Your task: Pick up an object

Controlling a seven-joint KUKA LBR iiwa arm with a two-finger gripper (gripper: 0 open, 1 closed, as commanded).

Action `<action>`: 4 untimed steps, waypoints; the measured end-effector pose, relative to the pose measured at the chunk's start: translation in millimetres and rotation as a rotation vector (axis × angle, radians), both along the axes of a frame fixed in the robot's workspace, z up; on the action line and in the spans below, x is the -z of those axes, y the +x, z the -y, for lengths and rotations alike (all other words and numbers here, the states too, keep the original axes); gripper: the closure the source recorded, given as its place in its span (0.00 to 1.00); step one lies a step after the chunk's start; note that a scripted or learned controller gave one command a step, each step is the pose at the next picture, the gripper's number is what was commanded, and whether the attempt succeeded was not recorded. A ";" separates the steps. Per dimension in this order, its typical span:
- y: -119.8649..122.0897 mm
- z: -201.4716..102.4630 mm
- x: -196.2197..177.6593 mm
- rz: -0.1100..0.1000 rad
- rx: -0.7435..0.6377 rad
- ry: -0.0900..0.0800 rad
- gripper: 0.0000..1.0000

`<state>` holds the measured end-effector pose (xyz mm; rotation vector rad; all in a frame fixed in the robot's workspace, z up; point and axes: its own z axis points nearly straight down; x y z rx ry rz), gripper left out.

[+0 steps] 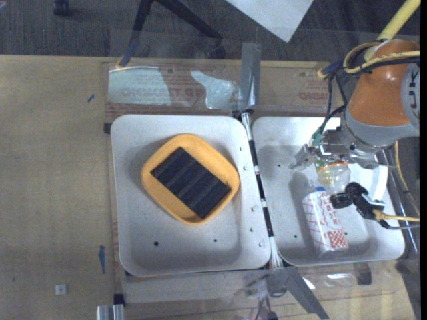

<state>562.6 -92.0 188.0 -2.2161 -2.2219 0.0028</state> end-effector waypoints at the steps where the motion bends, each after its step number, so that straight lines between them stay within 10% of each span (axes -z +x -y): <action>1: -29.9 -66.8 -93.3 0.003 0.037 -0.001 0.00; 2: -45.1 -123.4 -144.8 0.004 -0.038 -0.002 0.00; 3: -31.4 -70.2 -130.8 0.002 -0.005 -0.002 0.00; 4: -31.1 -24.2 -6.2 0.001 0.119 -0.001 0.00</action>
